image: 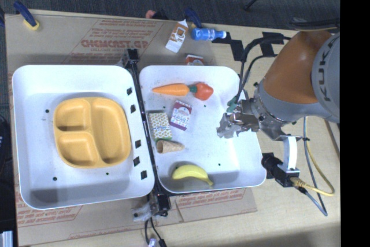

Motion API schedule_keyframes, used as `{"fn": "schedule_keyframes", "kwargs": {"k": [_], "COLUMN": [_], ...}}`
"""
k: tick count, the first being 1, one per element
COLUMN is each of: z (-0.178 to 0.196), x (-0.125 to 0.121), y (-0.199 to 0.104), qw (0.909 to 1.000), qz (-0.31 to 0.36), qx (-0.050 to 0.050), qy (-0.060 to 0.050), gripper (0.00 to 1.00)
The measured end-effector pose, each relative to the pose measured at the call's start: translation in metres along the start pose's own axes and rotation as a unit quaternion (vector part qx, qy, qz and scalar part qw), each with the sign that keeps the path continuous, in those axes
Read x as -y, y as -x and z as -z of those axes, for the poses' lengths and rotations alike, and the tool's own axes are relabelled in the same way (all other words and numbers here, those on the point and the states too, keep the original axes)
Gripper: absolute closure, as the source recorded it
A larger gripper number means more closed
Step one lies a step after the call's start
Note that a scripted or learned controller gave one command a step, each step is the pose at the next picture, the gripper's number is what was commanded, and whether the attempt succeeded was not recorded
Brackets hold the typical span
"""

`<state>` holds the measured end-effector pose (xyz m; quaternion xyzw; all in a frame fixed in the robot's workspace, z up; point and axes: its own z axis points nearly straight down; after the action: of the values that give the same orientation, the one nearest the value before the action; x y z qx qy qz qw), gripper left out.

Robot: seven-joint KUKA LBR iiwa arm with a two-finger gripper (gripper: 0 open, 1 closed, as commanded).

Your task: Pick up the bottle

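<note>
Bench [69, 26] is bearing 2 white bins; the left bin [29, 124] is holding a yellow tray [92, 130], and the right bin [243, 165] is holding a carrot [179, 89], banana [192, 174], cone [169, 146] and 2 packets. Arm [300, 84] is reaching over the right bin's right side. Gripper [231, 125] is hovering low there; its opening cannot be judged, and nothing is visibly held. Bottle [207, 34] is lying outside the bins, beyond the right bin's far rim. Pickup is not yet done. Bench around the bottle is looking mostly open; a small carton [177, 36] is lying just beside it.
</note>
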<state>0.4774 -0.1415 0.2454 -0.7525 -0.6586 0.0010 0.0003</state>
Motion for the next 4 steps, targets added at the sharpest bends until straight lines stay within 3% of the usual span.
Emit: {"fn": "schedule_keyframes", "kwargs": {"k": [1,2,3,4], "z": [-0.034,-0.03,-0.028,-0.032], "x": [-0.002,-0.004,0.001,-0.001], "y": [0.024,0.037,-0.001,0.018], "qw": [0.9942,0.9972,0.9935,0.9992], "qz": [0.108,0.075,0.114,0.039], "qx": [-0.001,0.0,-0.001,0.0], "qy": [-0.001,0.0,-0.001,0.0], "gripper": [1.0,1.0,1.0,1.0]}}
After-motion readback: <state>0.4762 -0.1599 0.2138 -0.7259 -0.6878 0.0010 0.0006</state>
